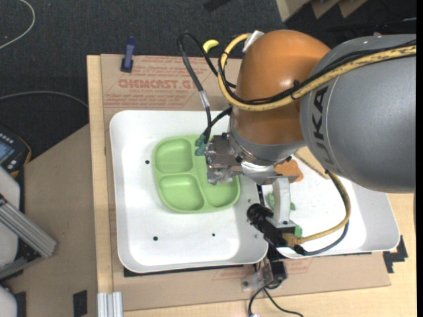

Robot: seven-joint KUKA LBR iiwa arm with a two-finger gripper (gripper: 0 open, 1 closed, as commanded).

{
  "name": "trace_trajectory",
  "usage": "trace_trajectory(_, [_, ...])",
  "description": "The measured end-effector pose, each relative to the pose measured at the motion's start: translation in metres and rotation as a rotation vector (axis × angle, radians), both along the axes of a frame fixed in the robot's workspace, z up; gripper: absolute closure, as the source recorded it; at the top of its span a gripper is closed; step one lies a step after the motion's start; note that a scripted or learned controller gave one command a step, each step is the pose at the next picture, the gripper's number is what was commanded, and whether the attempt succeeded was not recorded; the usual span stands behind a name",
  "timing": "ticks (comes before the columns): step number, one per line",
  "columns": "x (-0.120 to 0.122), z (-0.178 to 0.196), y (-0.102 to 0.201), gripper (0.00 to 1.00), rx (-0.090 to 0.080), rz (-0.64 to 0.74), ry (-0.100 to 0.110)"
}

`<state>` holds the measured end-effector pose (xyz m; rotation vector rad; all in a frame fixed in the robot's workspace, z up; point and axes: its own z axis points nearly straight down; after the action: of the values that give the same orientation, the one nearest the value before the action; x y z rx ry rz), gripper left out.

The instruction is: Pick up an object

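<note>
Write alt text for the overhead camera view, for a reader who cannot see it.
A grey robot arm with an orange band reaches from the right over the left white bin, its wrist above a green divided tray lying in that bin. A small orange object peeks out in the right bin.

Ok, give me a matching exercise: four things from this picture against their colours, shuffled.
Things:
1. tray
2. left bin
3. arm's band
4. clip

Colours:
A. white
B. blue
C. green
D. orange

Pairs: 1-C, 2-A, 3-D, 4-B
</note>
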<state>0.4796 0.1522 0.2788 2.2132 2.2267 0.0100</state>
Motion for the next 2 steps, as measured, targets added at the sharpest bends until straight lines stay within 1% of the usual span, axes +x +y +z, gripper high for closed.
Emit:
trace_trajectory(1, [0.004,0.163,-0.015,1.00,0.004,-0.005,-0.015])
trace_trajectory(2, [0.052,0.090,-0.034,1.00,-0.006,-0.011,0.013])
